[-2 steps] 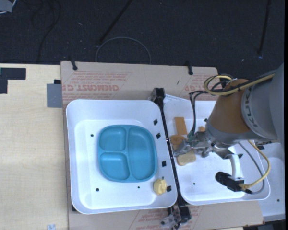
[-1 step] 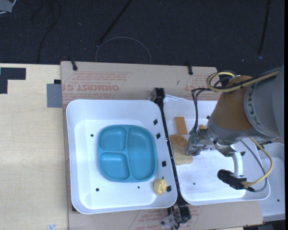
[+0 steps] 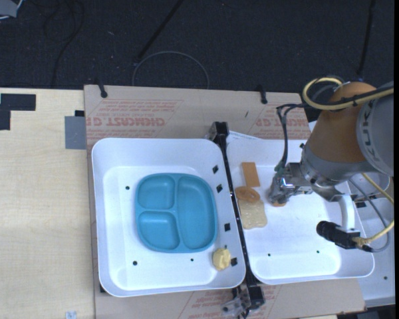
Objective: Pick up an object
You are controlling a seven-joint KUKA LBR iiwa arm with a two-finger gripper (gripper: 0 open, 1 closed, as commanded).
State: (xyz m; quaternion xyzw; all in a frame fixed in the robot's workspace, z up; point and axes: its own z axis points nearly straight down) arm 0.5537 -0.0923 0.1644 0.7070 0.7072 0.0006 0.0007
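Arm lowered into the right bin, gripper near food items.
Whether the fingers are open or closed cannot be told. Left of the gripper lie an orange block, a brown bun-like piece and a pale slice. The left bin holds a blue divided plate and a yellow lump at lower right.

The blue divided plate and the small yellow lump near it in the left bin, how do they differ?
The blue divided plate is far larger than the yellow lump. The plate is teal blue with three compartments; the lump is pale yellow and irregular. The plate sits mid-bin; the lump lies apart from it, near the bin's lower right corner by the divider. Both rest in the left bin, away from the pincer.
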